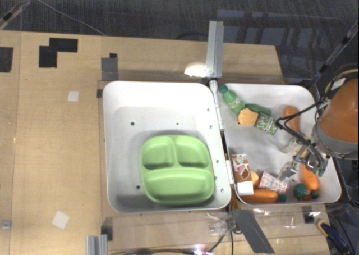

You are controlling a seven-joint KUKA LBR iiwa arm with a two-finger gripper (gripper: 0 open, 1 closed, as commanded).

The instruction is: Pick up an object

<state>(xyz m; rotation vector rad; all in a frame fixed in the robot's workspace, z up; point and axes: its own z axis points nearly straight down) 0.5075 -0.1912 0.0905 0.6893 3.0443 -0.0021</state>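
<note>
The right bin (pixel 263 88) holds several small items. A green bottle (pixel 242 104) lies at the back left with a yellow cracker-like piece (pixel 247 117) against it. A brown and white carton (pixel 241 168) stands by the left wall. An orange carrot-like piece (pixel 261 196) lies along the front wall, with a small red and white packet (pixel 274 182) just behind it. My gripper (pixel 294 165) hangs low over the front right part of this bin, beside the packet. An orange item (pixel 311 180) with a green end (pixel 303 191) lies just right of the gripper. Nothing is visibly held.
The left bin (pixel 123 102) holds a green divided plate (pixel 177 168) toward its front. An orange object (pixel 290 114) sits at the back right of the right bin, partly behind black cables. The arm's orange band (pixel 342 116) overhangs the right wall. A metal post (pixel 215 46) stands behind the bins.
</note>
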